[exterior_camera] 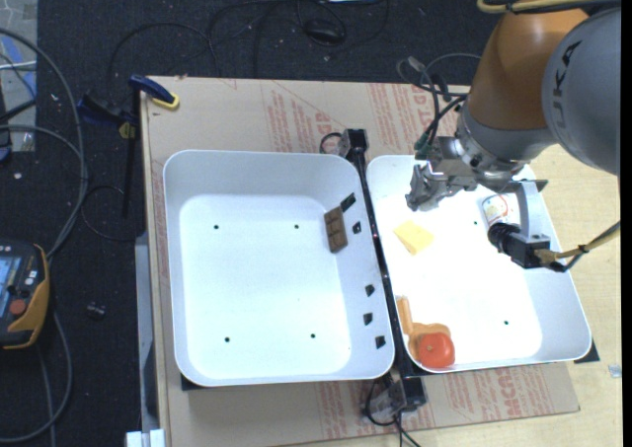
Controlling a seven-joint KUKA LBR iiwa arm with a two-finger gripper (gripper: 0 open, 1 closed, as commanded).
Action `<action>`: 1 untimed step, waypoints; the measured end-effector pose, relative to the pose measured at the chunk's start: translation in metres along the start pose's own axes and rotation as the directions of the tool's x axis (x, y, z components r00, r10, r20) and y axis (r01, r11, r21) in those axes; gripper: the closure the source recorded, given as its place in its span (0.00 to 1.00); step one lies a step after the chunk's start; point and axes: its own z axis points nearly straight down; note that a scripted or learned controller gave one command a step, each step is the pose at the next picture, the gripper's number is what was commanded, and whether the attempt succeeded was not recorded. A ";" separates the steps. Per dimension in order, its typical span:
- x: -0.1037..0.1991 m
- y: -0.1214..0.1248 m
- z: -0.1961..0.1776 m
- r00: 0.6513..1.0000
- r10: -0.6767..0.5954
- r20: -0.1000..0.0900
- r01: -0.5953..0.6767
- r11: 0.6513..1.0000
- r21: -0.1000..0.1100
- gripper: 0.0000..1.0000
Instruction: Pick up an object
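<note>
The left bin (197, 238) holds a single small brown block (336, 230), lying near its right wall, close to the divide between the two bins. In the right bin (553, 322), a pale yellow wedge (414, 236) lies toward the upper left just below the gripper (427, 193), and an orange-red object with a round red end (429, 338) rests in the near left corner against the rim. The gripper hangs over the bin's upper left part with nothing seen between its fingers; whether they are spread or closed I cannot tell.
</note>
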 end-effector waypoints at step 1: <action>0.055 0.013 -0.002 1.000 -0.001 0.000 0.001 1.000 -0.001 1.00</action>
